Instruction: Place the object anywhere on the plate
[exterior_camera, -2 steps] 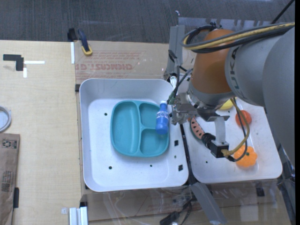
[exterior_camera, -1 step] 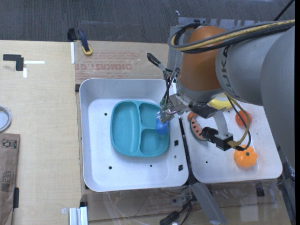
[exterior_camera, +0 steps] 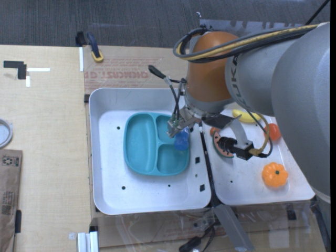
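A teal divided plate (exterior_camera: 152,143) lies in the left white bin (exterior_camera: 105,156). My gripper (exterior_camera: 177,128) hangs over the plate's right edge, below the orange band of the arm. A small blue object (exterior_camera: 182,140) sits right under the fingertips, at the plate's right rim; I cannot tell whether the fingers touch it or whether it rests on the plate.
The right bin (exterior_camera: 252,190) holds an orange pumpkin-shaped toy (exterior_camera: 275,174), a small orange piece (exterior_camera: 272,132), a yellow item (exterior_camera: 242,114) and a round brown-and-white object (exterior_camera: 224,146). The arm covers much of the right bin. A tape roll (exterior_camera: 4,134) lies at the far left.
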Robot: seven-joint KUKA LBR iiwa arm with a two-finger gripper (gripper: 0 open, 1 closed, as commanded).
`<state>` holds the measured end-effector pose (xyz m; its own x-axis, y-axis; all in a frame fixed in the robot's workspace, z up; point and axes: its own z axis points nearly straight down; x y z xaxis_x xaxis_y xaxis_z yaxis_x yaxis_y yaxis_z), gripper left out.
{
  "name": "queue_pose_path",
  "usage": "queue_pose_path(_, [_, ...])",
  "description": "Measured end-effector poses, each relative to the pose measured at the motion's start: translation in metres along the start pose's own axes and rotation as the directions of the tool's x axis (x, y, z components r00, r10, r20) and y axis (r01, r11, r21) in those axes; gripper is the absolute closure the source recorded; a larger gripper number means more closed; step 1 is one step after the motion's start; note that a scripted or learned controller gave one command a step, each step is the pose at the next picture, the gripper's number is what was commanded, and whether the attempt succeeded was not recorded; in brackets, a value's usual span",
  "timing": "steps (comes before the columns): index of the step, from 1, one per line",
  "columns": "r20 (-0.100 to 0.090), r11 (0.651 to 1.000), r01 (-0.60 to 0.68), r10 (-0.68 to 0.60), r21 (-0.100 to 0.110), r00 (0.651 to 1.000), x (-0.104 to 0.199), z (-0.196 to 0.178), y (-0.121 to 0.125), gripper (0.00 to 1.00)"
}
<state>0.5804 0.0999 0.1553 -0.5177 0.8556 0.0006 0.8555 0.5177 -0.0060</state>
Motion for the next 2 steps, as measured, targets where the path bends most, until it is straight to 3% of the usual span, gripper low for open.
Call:
queue_pose_path(1, [0.015,0.823,0.568,-0.568,-0.007,0.823,0.007,0.049,0.020,1.00])
queue_pose_path(2, [0.004,0.824,0.566,-0.566,-0.004,0.824,0.011,0.003,0.091,1.00])
